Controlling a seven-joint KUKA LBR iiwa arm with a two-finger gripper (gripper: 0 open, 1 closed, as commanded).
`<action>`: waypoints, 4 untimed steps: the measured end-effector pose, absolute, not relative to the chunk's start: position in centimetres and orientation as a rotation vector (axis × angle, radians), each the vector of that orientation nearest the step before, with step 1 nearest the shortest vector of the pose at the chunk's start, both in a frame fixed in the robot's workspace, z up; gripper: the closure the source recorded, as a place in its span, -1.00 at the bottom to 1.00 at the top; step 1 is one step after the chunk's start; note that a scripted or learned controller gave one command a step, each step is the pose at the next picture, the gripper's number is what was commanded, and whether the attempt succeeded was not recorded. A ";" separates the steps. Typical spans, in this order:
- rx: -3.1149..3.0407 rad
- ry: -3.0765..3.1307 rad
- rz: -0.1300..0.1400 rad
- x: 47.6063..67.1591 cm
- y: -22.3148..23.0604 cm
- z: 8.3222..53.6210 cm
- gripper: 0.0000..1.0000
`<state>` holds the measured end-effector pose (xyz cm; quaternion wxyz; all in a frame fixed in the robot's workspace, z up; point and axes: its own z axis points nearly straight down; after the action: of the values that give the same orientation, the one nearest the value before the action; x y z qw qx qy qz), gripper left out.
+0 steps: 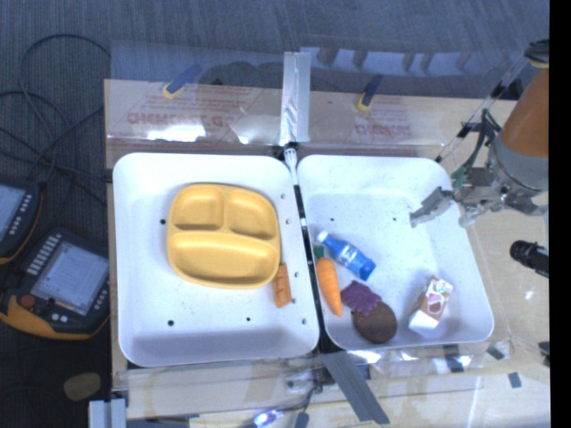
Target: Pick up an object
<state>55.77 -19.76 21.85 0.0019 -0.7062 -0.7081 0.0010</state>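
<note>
Nearest us, along the front of the right bin (473, 266), we count five small things: a smooth orange carrot (329, 285), a purple bunch of grapes (360, 294), a dark brown rounded lump (376, 323) touching the grapes, a small white carton (431, 305) with red print lying tilted near the front right corner, and — just behind the carrot — one blue plastic bottle (349, 256) with a white cap, lying on its side. In the left bin (134, 239) we see one glossy yellow divided plate (223, 234) with three compartments, and a short orange piece (282, 284) lying by its right edge. Farther back, the gripper (434, 206) hangs over the right bin's far right side — we cannot tell its opening, and nothing shows between its tips. A clear sheet (205, 123) lies beyond the bins.
</note>
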 end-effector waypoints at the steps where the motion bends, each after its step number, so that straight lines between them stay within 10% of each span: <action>1: -2.316 -2.115 0.005 58.8 -12.7 19.0 -1.00; 2: -2.206 -2.247 -0.008 55.9 -10.1 8.9 -1.00; 3: -2.099 -2.335 0.006 56.7 -18.5 16.9 -1.00; 4: -2.098 -2.333 0.004 55.2 -11.6 9.7 -1.00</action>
<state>55.18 -11.63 9.74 0.0020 -0.6685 -0.7437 0.0013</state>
